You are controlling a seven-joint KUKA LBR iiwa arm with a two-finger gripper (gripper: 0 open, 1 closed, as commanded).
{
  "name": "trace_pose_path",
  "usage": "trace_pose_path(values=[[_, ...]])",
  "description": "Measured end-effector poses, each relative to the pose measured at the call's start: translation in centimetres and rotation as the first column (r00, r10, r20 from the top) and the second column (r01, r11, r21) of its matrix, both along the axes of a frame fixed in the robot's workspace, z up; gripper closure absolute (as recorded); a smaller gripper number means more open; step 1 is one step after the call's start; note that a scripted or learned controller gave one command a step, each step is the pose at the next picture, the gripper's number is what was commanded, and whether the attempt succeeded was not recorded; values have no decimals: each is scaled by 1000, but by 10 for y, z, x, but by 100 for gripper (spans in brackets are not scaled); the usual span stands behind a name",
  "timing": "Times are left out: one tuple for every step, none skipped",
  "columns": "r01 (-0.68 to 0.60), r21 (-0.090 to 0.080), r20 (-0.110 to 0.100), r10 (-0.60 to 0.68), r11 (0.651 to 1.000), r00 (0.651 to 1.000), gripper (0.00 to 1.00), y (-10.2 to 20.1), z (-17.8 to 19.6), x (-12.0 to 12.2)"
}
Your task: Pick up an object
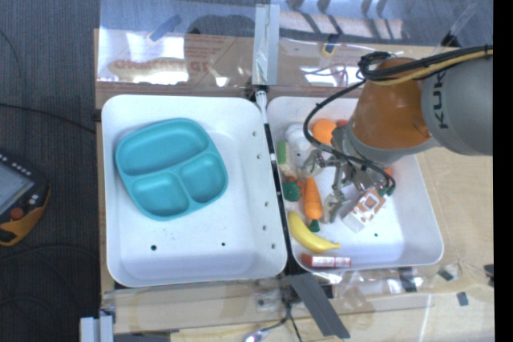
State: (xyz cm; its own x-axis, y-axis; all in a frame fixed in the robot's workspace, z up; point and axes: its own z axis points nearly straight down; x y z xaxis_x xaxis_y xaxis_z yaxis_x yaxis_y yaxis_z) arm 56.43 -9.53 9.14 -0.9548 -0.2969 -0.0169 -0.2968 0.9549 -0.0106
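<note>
- Nearest, in the right bin: one red tube-shaped item by the front wall, then one banana just behind it.
- Next: one carrot, and one small orange-and-white box.
- The gripper hangs over the carrot and the box; whether its jaws are apart or together, I cannot tell.
- Farther back: one orange ball, partly hidden by the wrist.
- The left bin holds one teal divided plate.

Bins: smooth white plastic, faintly glossy.
Divided tray: teal plastic, smooth, soft sheen.
Banana: glossy yellow plastic.
Carrot: smooth orange plastic.
Arm's wrist band: shiny orange shell.
Back panels: clear, reflective sheet.
Floor: matt grey carpet.
</note>
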Motion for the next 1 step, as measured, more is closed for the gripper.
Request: trace_pose_path(values=[[108, 6, 2, -109, 994, 994, 0, 1, 0, -12]])
